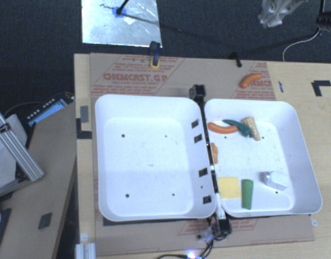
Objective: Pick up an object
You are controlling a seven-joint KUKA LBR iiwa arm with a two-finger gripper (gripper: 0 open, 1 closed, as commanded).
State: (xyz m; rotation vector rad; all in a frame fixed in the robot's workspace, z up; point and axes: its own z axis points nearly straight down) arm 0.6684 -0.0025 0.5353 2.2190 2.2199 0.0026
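Two white bins are being shown side by side on the bench: the left bin (149,161) and the right bin (262,158). Six small objects are being counted in the right bin: one orange sausage-shaped piece (222,127), one teal curved piece (239,127) lying across it, one tan block (252,128) beside that, one yellow square (229,187), one green cylinder (246,193) just beside the square, and one grey-white block (274,180). A second orange sausage-shaped piece (250,80) is lying on the bench (outside both bins, behind the right one). The gripper (276,9) is being held high at the upper right, well apart from every object, touching nothing; how far it is parted cannot be told.
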